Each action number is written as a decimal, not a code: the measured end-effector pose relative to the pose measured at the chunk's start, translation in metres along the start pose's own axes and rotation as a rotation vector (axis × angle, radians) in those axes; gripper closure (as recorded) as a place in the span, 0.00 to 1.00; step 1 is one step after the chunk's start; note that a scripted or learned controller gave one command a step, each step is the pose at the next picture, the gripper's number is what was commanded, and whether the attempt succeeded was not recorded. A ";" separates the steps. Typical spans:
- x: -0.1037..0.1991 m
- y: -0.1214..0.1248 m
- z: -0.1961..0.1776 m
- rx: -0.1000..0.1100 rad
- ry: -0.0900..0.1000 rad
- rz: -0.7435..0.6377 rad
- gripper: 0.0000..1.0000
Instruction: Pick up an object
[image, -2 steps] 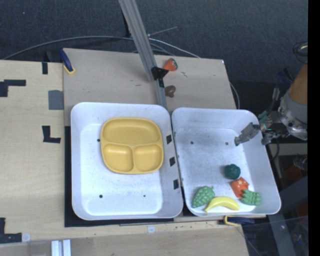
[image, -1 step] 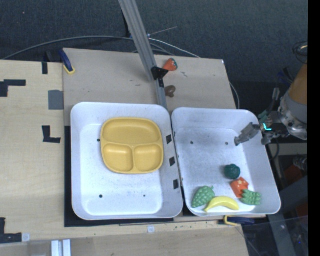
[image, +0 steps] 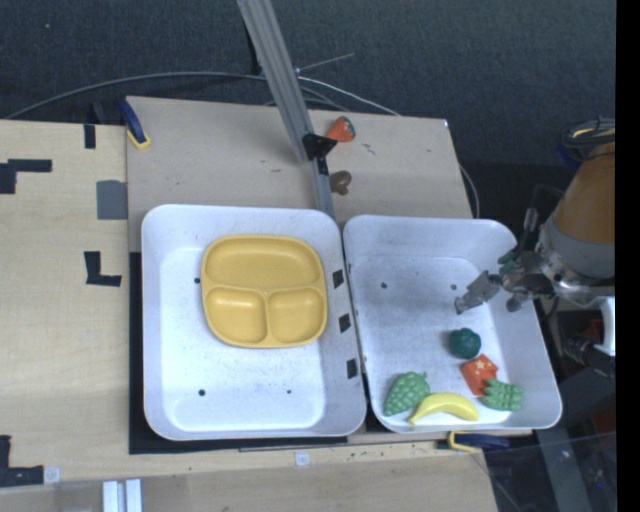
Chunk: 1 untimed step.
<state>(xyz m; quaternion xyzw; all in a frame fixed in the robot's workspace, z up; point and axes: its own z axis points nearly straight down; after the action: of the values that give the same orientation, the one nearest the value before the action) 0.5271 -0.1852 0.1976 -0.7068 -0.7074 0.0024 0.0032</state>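
Down on the bench, two shallow white bins sit side by side, and the action is over the right bin (image: 400, 250), where the grey arm comes in from the right edge with its orange band showing above the wrist. The gripper (image: 497, 293) hangs over the upper right part of that bin, near its right wall, one finger (image: 477, 293) jutting out to the left and the other close to the wrist; there's a visible gap between them and nothing sits in that gap, so it looks parted and carrying nothing. Below it, well clear of the fingers, the toy food is bunched in the bin's lower right corner. Nearest the gripper is a small dark teal ball (image: 464, 343), round and matte, sitting a little apart from the rest. Just under it lies a red-orange toy piece (image: 479, 371), blocky, its exact kind too small to tell, and touching that on the lower right is a green knobbly piece (image: 503, 396). Along the front wall lies a bright yellow banana (image: 446, 406), curved, with a bunch of green grapes (image: 406, 392) just beside its left end. Over in the left bin (image: 165, 300), a yellow divided plate (image: 265, 290) with three compartments rests flat in the upper half.
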 end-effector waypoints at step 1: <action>0.001 0.009 0.051 -0.002 0.000 -0.001 0.00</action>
<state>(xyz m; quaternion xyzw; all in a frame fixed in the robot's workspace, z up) 0.5359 -0.1840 0.1461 -0.7065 -0.7077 0.0019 0.0024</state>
